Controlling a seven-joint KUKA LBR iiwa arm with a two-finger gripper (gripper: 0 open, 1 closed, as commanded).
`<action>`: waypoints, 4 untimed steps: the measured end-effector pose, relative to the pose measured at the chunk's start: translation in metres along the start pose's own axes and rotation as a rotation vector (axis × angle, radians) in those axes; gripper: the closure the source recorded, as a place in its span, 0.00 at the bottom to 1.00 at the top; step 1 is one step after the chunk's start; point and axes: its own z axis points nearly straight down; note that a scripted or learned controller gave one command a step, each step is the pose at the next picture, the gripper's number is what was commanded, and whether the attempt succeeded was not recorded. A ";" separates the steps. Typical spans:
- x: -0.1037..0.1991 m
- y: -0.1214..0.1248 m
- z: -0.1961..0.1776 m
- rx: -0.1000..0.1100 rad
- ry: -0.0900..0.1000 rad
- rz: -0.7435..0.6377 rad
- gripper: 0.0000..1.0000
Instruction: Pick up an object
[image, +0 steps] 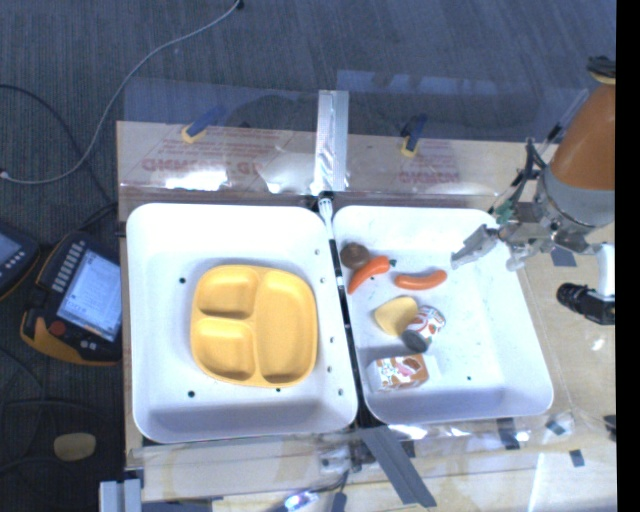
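far left, off the bench: teach pendant (80, 300) on the floor, screen lit, w/ black cables running up past it. left bin (150, 400) holds one yellow divided tray (255, 325), three compartments, roughly centred in the bin. metal divider strip (332, 140) stands at the back between the two bins.

right bin (520, 390) has the loose items, all in its left half. nearest the shared wall: small brown round object (353, 254), w/ an orange carrot-shaped piece (367, 273) just below it, touching or nearly so (can't separate them at this res). next, an orange-red sausage-shaped piece (421, 279) lying approx horizontal. below those, a yellow wedge (394, 314) touching a red/white can (426, 324) on its right. a red/white packet (402, 372) lies flat nearer the front edge.

gripper (492, 242) sits over the back-right corner of the right bin, apart from all items. fingers: can't tell whether spread or closed; nothing visible between them. arm's orange band (585, 135) at far right.
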 end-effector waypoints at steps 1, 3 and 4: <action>0.057 0.003 0.126 -0.020 -0.006 -0.259 0.00; 0.127 0.047 0.034 -0.001 -0.003 -0.209 1.00; 0.127 0.047 0.034 0.000 -0.003 -0.208 0.00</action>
